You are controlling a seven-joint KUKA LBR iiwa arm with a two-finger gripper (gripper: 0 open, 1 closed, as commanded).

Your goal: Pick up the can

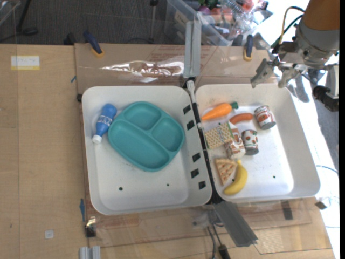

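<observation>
**Two cans in the bin, and the gripper has not committed to either**

I take the carrot [218, 111] as my landmark, lying near the top-left corner of the right bin [302, 144]. The gripper [276, 73] hangs up and to the right of it, above the bin's far rim, with its fingers spread apart and nothing between them.

There are two cans to choose from. One can [263, 117] lies tilted to the right of the carrot, just past a small sausage [241, 117]. The second can [249, 141] stands below and right of the carrot, pressed against a small carton [234, 143] on its left. A waffle [216, 135] sits directly below the carrot, and further down lie a pizza slice [226, 169] and a banana [237, 180].

From here I judge the grasp not yet started, and I see several ways it could fail. The tilted can is round and could roll out from under closing fingers. The upright one is crowded: a finger coming down on its left side would likely hit the carton and either pinch both or knock the can over. A descent aimed between the two cans would catch neither. The sausage could also be dragged along.

The left bin [102, 190], left of the carrot, holds a teal plate [146, 136] and a blue bottle [103, 122], both well apart from the work.
</observation>
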